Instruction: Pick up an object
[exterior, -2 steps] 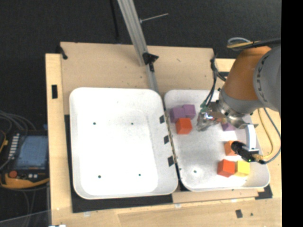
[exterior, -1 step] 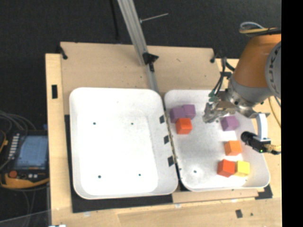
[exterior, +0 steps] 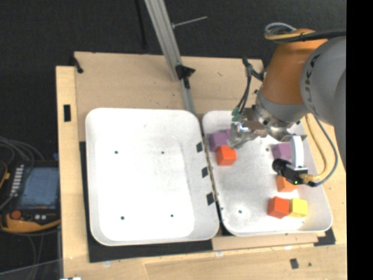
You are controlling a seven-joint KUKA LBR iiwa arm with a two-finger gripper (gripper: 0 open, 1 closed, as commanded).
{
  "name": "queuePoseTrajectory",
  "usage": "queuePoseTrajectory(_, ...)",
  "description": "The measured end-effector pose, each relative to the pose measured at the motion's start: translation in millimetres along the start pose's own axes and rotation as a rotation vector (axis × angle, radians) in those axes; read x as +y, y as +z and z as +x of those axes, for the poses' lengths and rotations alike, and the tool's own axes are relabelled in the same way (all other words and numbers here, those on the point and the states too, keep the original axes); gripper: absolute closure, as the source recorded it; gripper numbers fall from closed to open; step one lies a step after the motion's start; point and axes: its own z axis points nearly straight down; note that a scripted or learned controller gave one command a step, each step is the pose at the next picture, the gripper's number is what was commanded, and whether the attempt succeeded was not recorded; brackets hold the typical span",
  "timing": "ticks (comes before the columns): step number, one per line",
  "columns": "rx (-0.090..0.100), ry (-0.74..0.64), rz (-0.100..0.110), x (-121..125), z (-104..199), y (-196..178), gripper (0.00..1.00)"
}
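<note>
Because the gripper (exterior: 240,132) hangs low over the upper left part of the right bin (exterior: 245,220), the nearest candidates are the purple block (exterior: 219,138) and the orange-red cube (exterior: 226,155), both lying just to its left and slightly below it in the camera view. Purple block sits close against the bin's left wall; orange-red cube sits just beside it, toward the bin's middle, the two touching or nearly so. Gripper state: cannot tell, since the wrist housing and cabling mask the tip. Nothing is visibly held. Judgement: the coming move turns on a short shift leftward and a descent, with the orange-red cube the cleaner target, open floor on its lower and right sides. The purple block is crowded by the wall and by its neighbour, so a closing grip there risks a jam or a push. Other objects in the right bin: a second purple block (exterior: 282,151) near the right wall, an orange piece (exterior: 284,184) partly hidden by cabling, and an orange cube (exterior: 279,206) touching a yellow cube (exterior: 299,207) at the lower right, well apart from the gripper. Left bin (exterior: 99,174) adjoins along the centre edge.
</note>
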Motion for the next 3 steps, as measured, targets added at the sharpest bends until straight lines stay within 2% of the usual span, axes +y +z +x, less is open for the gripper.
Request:
queuePoseTrajectory(1, 0.0, -0.001, -0.002, 1.3, 58.1, -14.5, 1.0)
queuePoseTrajectory(3, 0.0, 0.0, -0.001, 0.6, 149.5, -14.3, 1.0)
